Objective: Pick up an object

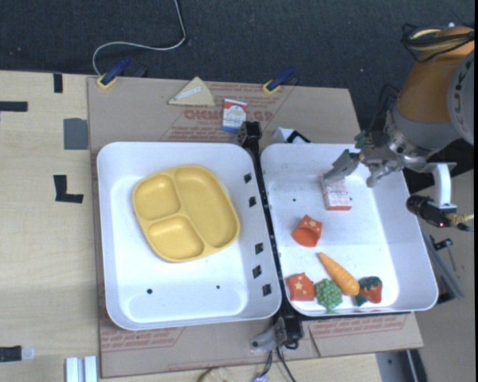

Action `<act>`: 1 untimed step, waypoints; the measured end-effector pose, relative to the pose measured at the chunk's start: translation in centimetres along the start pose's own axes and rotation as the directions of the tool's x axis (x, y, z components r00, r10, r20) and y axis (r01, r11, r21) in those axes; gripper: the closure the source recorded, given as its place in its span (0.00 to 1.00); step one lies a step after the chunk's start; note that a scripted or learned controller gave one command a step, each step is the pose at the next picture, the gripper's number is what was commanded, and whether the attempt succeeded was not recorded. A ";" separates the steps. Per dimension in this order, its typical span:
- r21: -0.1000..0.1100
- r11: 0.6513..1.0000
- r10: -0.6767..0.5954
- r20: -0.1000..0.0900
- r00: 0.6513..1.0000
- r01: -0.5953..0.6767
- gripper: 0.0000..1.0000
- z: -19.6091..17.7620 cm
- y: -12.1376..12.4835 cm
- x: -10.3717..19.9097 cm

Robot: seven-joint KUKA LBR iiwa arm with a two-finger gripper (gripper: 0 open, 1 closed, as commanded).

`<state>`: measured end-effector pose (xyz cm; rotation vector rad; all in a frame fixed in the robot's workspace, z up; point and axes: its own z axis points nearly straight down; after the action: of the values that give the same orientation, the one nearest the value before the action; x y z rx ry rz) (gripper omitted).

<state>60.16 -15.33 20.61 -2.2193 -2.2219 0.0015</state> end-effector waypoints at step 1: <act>-0.002 1.000 0.000 -0.001 1.000 0.000 0.00 12.0 -3.7 4.6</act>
<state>56.46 -10.70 8.60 -2.2196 -2.2228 -0.0018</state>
